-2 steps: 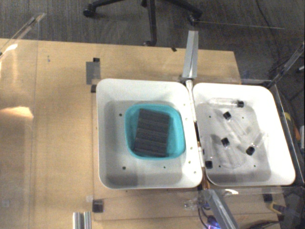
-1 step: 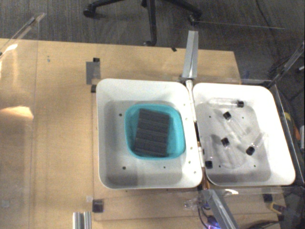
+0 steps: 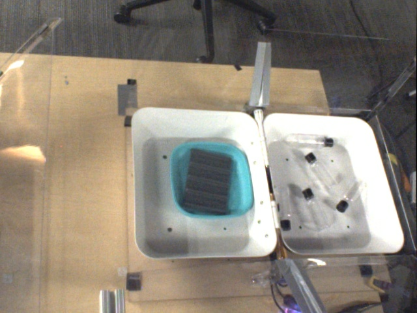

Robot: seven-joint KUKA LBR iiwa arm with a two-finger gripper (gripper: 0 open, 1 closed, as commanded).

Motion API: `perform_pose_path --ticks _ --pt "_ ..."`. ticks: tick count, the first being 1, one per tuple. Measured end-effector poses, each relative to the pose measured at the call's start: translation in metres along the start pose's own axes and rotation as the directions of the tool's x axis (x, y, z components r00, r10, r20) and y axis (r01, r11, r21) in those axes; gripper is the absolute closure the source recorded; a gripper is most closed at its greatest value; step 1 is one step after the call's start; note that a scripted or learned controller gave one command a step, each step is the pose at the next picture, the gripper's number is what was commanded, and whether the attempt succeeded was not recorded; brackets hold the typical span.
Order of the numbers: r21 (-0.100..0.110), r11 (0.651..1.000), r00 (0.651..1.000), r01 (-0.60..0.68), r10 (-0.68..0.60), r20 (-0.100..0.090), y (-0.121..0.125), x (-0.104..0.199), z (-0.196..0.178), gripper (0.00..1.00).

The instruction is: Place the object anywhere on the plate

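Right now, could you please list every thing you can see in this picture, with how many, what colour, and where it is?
bins: 2, white, side by side on the bench, left and right
plate: 1, turquoise, inside the left bin
ridged block: 1, dark grey, lying on the plate
clear items with black caps: about 5, transparent, scattered in the right bin
bench: 1, light wood, under both bins
office chair base: 1, black, on the floor at top

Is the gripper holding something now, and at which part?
Nothing is seen held. The dark ridged block lies on the teal plate in the left bin.
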State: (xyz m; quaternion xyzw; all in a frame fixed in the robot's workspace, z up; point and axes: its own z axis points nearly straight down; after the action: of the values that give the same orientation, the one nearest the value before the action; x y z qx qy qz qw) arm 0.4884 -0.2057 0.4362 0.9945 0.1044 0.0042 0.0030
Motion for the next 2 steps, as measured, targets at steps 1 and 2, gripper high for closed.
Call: perform_pose_path --ticks 1,2 --pt "0.000 1.000 1.000 0.000 0.000 0.000 0.000 0.000 0.000 0.00" --pt "0.000 1.000 1.000 0.001 -0.001 0.000 0.004 0.020 0.000 0.00"
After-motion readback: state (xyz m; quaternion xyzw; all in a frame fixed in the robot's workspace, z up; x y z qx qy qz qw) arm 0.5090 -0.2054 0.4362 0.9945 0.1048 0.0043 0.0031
